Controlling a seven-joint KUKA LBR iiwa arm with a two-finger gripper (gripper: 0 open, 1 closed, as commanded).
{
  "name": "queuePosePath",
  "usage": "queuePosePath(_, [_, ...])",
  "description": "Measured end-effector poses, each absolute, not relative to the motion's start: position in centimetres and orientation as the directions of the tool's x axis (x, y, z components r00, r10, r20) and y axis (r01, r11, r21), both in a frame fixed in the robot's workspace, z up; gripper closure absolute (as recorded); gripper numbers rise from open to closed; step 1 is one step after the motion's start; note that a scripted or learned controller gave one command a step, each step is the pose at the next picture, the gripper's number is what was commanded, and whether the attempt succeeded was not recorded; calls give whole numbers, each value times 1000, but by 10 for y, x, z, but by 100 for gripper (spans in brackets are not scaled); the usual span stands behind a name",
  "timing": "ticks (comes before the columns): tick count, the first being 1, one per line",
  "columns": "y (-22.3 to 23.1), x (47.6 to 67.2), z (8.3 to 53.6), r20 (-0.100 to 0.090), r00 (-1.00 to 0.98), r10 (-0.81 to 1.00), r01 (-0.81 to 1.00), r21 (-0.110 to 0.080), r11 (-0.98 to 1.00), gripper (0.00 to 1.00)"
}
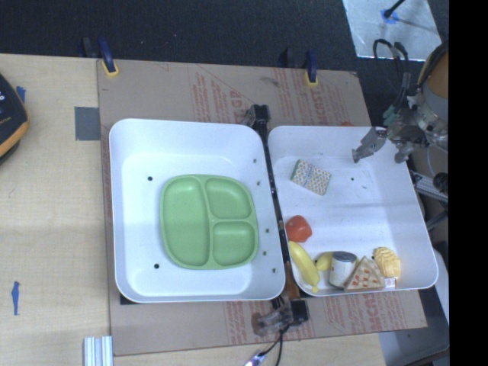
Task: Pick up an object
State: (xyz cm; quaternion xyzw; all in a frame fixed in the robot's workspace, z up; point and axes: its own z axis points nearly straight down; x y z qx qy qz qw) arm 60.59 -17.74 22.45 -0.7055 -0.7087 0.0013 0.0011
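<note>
Over at the top right corner of the right bin, the gripper is hovering with its two fingers spread apart and nothing between them, so it's got no hold on anything. One fingertip pokes in over the bin's upper edge, the other sits just past the rim.

Closest thing to it inside that bin is a little patterned square pad, lying flat near the upper left, well apart from the fingers. Further down along the left wall there's a red tomato, and right below that a banana running at a slant toward the bottom edge. Lined up along the bottom: a small yellow piece next to the banana, a tin can lying there, a pizza slice toy touching the can, and a corn cob at the right end.

Next door, the left bin has a green divided plate sitting flat in the middle, three compartments. Both bins rest on a brown cardboard sheet clipped to the bench.
</note>
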Motion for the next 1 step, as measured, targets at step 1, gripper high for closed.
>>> queuePosePath(1, [-130,653,140,0,-5,1000,1000,-5,5,0])
